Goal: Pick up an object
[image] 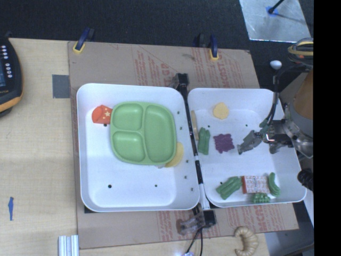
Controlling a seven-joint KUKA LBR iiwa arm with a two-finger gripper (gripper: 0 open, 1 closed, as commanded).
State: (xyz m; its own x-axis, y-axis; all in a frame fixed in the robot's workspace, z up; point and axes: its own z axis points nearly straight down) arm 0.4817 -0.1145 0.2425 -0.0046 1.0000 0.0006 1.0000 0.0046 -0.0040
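Overhead, the gripper [259,141] hovers with fingers spread and empty over the right bin [240,97], just right of a purple toy [224,142]. That toy lies flat near the bin's middle. It looks light and perhaps soft, though blur hides its texture; pinching across its narrow width seems safest.

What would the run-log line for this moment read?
gripper: open, nothing held | position: right bin, right of purple piece | left bin: green plate | pick: not yet done
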